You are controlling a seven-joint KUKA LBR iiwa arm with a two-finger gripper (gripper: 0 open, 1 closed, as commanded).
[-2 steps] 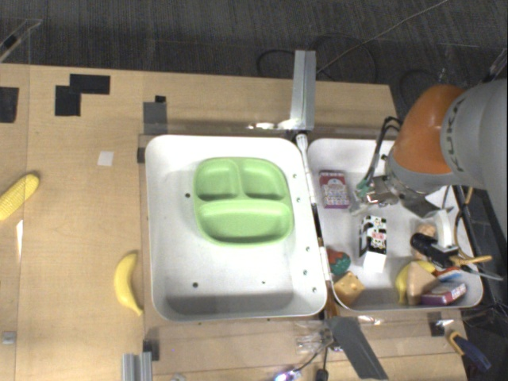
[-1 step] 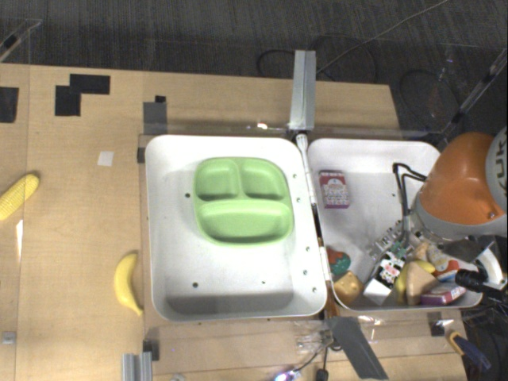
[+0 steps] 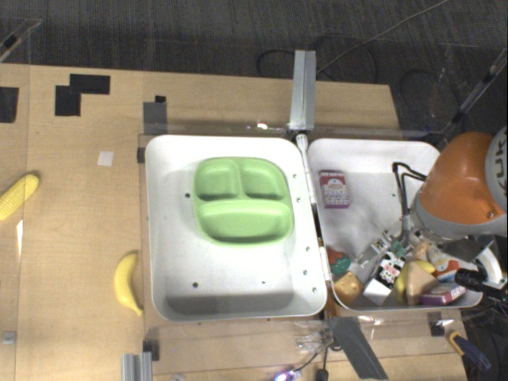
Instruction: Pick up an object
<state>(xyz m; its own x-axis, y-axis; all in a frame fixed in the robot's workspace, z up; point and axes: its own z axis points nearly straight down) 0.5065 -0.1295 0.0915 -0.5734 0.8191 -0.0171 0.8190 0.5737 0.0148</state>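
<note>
While its grey arm [image 3: 464, 189] reaches in from three o'clock, the tool [image 3: 379, 254] dips into the clutter at the six o'clock end of the right-hand bin [image 3: 361, 159], just above a heap of small objects [image 3: 413, 280] (among them a tan rounded piece, a yellow one and a die-like cube, all touching or overlapping). Whether the tool is spread or closed cannot be told, since the orange wrist band and the pile hide much of it, and nothing can be seen held by it. A small pink-and-white packet [image 3: 335, 190] lies apart from the heap toward twelve o'clock in the same bin. The left-hand bin [image 3: 171, 236] carries a green divided tray [image 3: 240, 199]. On the tabletop [image 3: 71, 213], well out at nine o'clock, lie a banana [image 3: 127, 282] and a corn cob [image 3: 17, 197]. The step in hand appears to be the descent onto the pile; the next move probably calls for settling on one item, closing around it and lifting clear of its neighbours.
</note>
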